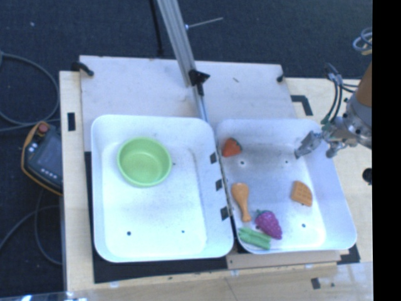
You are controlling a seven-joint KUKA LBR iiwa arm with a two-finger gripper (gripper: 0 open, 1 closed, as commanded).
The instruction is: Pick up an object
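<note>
Two shallow white bins sit side by side on the bench, the left bin [106, 187] holding a single green bowl [145, 162] that stands upright in its upper left part, its hollow facing up. The right bin [332, 199] carries the small toy foods. An orange-red piece with a green tip, something like a strawberry or small carrot [231, 147], lies near the bin's upper left corner, close to the wall shared with the other bin. Below it, a tan drumstick-shaped piece [241, 200] lies lengthwise along the left side. Just beside the drumstick's lower end is a purple bunch of grapes [268, 223], and a green pod-like vegetable [254, 237] rests at the bin's lower edge, touching or nearly touching the grapes. Well apart from that cluster, toward the right side of the bin, lies an orange waffle-textured wedge [301, 194], possibly a slice of bread or a cracker. The arm comes in from the right, its orange band visible at the frame's edge, and the gripper [308, 145] hovers over the upper right part of the right bin, above bare white floor, with nothing seen between its fingers. The fingers are small and blurred against the bin wall, so I cannot tell whether they stand apart or together. The nearest item to the gripper is the orange wedge, below it and clearly apart.
</note>
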